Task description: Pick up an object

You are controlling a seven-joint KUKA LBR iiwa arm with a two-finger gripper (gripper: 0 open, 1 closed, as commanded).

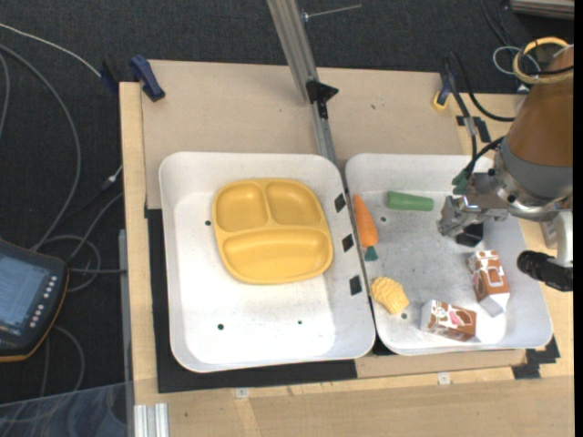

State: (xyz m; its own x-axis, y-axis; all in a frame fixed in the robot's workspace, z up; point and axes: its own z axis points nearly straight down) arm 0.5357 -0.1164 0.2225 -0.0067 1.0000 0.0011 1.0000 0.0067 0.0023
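Carrot (365,221), corn (390,294), cartons (452,320) in right bin (401,340)

So the left bin (182,244) has a yellow divided plate (271,229) sitting in it, and the right bin (428,321) holds a carrot (365,222) along its left wall, a green block (409,202) near the top, a corn cob (390,294), and two little brown-and-white cartons (451,320) (488,275) toward the lower right. The arm (544,126) comes in from the right with the gripper (462,219) hanging low over the right bin, just right of the green block and above the upper carton.
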